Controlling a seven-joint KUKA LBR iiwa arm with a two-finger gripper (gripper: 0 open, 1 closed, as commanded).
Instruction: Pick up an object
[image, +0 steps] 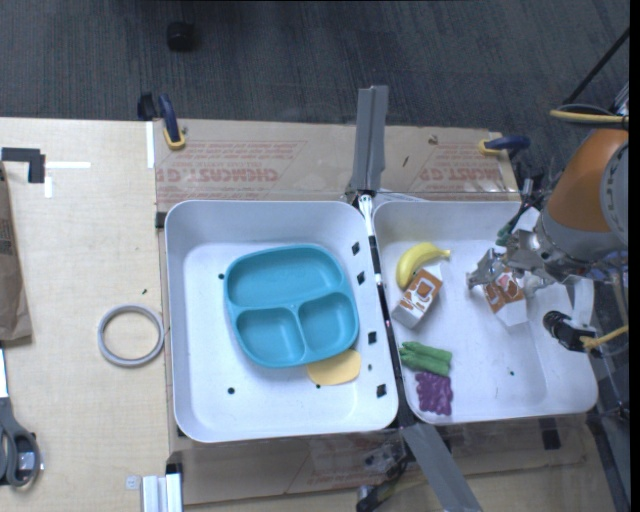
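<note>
Two white bins sat side by side on the bench, and the left bin (190, 330) held a big blue tray (291, 305) with three parts and a small yellow piece (335, 370) peeking out at the tray's near edge. The right bin (560, 385) held a yellow banana (418, 261), a small carton (418, 297) just near of it, a green veggie (426, 355) and purple grapes (434, 392). At the bin's far right, the gripper (500, 275) was clenched on a little red and white box (505, 297), lifted over the bin floor.
</note>
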